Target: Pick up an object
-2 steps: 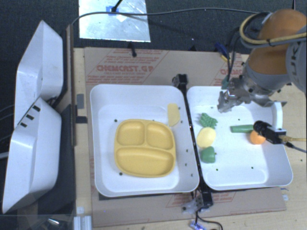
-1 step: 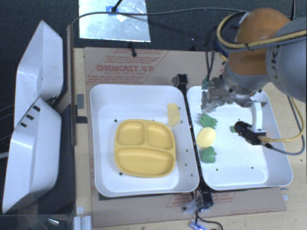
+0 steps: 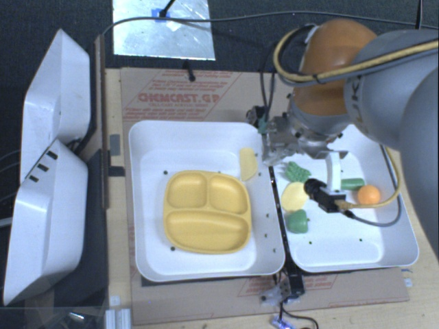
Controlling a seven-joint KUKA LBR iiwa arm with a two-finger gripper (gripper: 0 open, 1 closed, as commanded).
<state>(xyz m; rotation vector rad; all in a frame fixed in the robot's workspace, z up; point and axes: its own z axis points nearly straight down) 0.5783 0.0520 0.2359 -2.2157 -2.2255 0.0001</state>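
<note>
One green stick (image 3: 352,183) lies level — long axis left-right.

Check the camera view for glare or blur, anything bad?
Camera view: strong glare on the foil sheet at top; arm looms large and soft-edged at right; yellow divided plate and orange ball evenly lit, with faint shadows.

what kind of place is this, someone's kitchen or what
Probably a robot lab bench, not a kitchen: a grey and orange arm reaches over two white bins, with toy food such as a yellow divided plate and an orange ball, plus loose cables.
</note>
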